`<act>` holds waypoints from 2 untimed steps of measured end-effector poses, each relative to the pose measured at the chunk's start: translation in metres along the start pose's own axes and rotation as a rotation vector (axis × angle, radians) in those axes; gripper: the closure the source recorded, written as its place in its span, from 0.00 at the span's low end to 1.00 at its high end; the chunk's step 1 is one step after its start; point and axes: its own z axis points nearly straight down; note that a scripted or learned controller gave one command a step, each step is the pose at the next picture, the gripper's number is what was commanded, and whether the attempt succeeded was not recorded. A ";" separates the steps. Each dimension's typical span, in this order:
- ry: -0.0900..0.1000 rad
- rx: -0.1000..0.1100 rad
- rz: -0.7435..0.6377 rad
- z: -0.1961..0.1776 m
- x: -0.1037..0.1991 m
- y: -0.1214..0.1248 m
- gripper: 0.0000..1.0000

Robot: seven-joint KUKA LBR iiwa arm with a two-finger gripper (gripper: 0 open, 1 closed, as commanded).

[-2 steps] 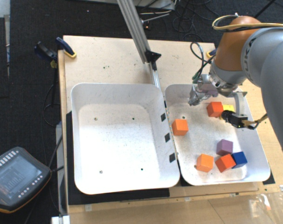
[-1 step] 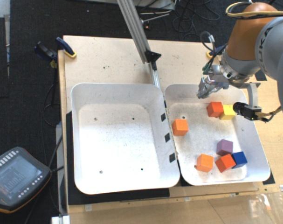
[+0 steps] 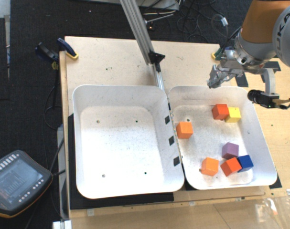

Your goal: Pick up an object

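The right bin (image 3: 259,142) holds several small blocks. An orange cube (image 3: 185,130) lies near its left wall. A red-orange cube (image 3: 220,111) touches a yellow cube (image 3: 233,114) toward the back. Near the front sit a purple cube (image 3: 230,150), a blue cube (image 3: 245,162), a red-orange cube (image 3: 230,166) and an orange cube (image 3: 210,166). My gripper (image 3: 215,81) hangs above the back rim of the right bin, with nothing seen between its fingers.
The left bin (image 3: 82,128) stands beside the right one. A slanted metal rail (image 3: 137,23) runs down to the gap between the bins. A teach pendant (image 3: 16,182) lies at the lower left, and clamps (image 3: 56,51) sit at the bench's back left corner.
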 end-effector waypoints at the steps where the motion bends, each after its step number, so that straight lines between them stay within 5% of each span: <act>1: 0.000 0.002 0.000 -0.035 0.000 0.002 1.00; 2: 0.003 0.010 -0.004 -0.033 0.051 -0.018 1.00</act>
